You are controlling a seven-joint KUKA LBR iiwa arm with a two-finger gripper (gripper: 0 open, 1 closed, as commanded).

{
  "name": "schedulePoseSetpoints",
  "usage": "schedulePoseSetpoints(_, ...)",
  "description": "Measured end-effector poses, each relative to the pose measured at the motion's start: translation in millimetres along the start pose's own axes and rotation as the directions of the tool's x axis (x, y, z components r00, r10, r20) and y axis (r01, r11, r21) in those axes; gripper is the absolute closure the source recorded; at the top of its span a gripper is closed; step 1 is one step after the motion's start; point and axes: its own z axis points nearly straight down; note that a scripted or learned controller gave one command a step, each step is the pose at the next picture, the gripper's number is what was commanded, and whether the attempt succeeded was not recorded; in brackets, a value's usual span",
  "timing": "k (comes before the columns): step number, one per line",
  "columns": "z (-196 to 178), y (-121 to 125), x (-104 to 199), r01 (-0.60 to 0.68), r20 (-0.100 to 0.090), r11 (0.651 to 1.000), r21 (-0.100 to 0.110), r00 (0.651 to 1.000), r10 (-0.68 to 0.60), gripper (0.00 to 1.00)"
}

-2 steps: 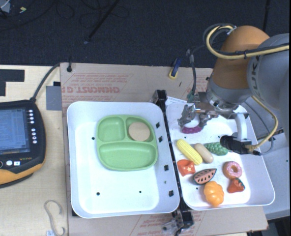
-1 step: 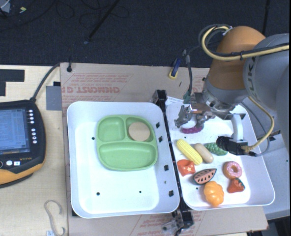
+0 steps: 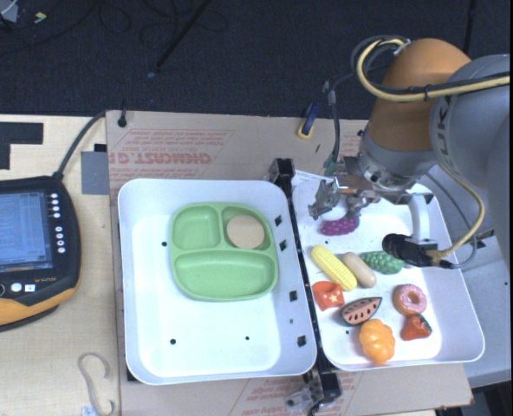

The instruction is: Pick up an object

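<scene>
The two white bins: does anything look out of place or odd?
Nothing stands out. The green divided plate lies flat in the left white bin with a tan round piece in one compartment; toy foods lie in the right white bin.

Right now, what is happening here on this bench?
The arm reaches into the right bin and its gripper hangs just above the purple grapes near the bin's far edge. Nothing is visibly held. Corn, a donut and other toy foods lie in that bin. The left bin has a green tray with a tan disc.
</scene>
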Motion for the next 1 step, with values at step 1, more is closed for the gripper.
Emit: schedulePoseSetpoints(1,-9.1,-10.3,6.9,0.001,-0.001,1.000,0.002,1.000,-0.001,1.00)
